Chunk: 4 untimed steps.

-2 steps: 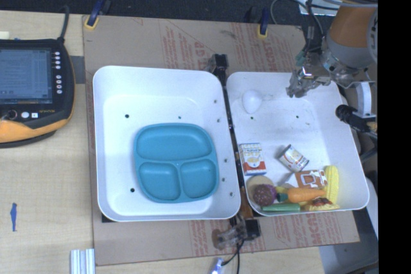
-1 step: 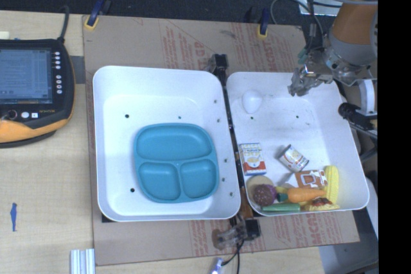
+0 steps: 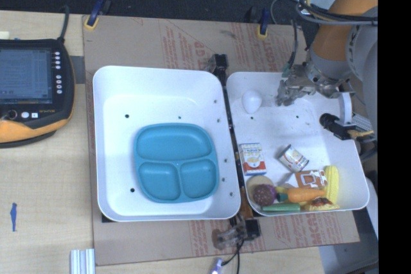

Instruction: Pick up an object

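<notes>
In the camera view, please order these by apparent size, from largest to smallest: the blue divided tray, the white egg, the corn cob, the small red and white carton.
1. blue divided tray
2. small red and white carton and corn cob: look alike, not ranked
3. white egg

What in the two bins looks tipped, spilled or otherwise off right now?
Nothing looks damaged or spilled. The blue tray lies flat in the left bin. In the right bin, the toy food is heaped in the near corner, corn and carrot overlapping; the white egg sits apart.
</notes>
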Each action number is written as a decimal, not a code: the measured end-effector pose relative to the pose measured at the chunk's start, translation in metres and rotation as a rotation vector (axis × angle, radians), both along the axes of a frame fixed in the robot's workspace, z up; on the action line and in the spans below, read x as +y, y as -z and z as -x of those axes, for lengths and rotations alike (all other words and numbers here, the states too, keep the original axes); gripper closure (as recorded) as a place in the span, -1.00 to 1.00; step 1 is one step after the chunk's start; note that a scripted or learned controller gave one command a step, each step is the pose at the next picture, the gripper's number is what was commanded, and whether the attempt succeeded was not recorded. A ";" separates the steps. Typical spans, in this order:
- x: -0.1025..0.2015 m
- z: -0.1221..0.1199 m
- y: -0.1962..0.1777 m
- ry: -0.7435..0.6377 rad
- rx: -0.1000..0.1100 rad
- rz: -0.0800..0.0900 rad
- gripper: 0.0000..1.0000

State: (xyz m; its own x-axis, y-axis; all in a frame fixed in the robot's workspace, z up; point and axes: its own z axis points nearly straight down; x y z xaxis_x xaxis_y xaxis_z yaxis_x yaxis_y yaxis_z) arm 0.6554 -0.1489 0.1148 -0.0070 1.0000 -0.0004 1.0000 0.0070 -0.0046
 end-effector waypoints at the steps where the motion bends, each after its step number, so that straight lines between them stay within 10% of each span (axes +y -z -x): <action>1: 0.016 0.002 -0.010 0.002 0.001 -0.001 1.00; 2: 0.035 -0.001 -0.014 0.002 -0.001 -0.001 1.00; 3: 0.042 0.077 0.024 0.002 0.001 0.000 1.00; 4: 0.039 -0.001 0.023 0.004 -0.002 0.000 1.00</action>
State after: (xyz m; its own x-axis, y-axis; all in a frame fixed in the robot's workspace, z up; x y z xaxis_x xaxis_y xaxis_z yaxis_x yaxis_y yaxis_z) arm 0.6563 -0.1100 0.0922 -0.0028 1.0000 -0.0001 1.0000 0.0028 -0.0022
